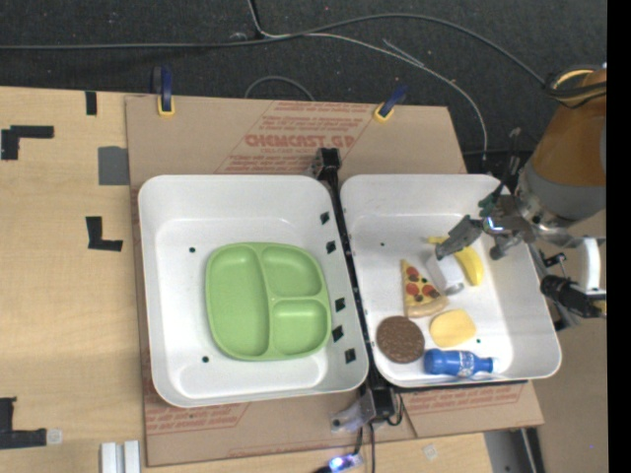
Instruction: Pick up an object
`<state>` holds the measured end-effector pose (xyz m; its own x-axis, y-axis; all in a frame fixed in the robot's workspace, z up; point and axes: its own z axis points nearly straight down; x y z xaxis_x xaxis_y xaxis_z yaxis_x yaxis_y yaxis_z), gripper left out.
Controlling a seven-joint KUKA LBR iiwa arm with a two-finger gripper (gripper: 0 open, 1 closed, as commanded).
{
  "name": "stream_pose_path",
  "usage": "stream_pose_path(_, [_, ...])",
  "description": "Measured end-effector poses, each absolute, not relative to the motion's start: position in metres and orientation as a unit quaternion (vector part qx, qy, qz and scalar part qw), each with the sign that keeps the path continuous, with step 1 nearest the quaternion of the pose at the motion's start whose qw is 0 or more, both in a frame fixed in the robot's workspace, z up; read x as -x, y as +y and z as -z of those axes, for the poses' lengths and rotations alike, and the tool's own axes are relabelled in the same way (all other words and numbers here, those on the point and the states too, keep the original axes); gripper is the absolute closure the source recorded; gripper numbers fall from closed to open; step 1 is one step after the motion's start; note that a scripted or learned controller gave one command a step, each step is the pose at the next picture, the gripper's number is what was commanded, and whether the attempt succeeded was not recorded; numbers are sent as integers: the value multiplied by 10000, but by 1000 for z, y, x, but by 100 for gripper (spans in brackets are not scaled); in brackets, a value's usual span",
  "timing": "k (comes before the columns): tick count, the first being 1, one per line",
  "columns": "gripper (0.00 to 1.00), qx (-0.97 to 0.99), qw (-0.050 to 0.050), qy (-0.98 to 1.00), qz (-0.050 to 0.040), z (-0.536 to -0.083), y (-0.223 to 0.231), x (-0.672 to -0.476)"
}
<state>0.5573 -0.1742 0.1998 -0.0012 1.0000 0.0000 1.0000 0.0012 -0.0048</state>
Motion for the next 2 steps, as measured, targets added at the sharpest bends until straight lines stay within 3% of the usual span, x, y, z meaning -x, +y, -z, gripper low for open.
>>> stream_pose_path(2, [0, 7070, 24, -7072, -15, -92, -175, -556])
